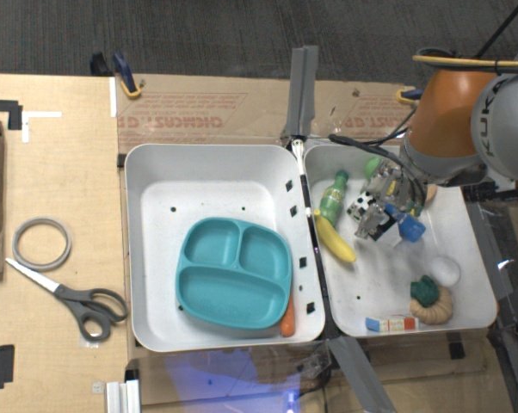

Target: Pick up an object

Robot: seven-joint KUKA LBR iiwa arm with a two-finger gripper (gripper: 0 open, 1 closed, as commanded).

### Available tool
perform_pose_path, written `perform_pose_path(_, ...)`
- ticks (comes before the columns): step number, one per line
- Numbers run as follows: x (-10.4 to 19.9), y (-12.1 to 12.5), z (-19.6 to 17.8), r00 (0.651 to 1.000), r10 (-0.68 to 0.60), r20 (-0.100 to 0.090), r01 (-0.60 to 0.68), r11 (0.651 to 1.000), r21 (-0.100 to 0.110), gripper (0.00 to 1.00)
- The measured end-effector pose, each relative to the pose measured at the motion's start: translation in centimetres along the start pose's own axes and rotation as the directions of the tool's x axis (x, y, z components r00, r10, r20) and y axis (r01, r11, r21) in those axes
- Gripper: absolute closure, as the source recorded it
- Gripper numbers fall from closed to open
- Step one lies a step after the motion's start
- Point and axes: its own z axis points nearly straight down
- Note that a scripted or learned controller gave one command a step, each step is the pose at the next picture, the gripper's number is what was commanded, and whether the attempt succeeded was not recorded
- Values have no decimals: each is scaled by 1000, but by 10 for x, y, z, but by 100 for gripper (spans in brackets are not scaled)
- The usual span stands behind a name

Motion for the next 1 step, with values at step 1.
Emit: perform_pose_path(1, 35, -15, 0, 997, 73, -1, -73, 997, 0, 0)
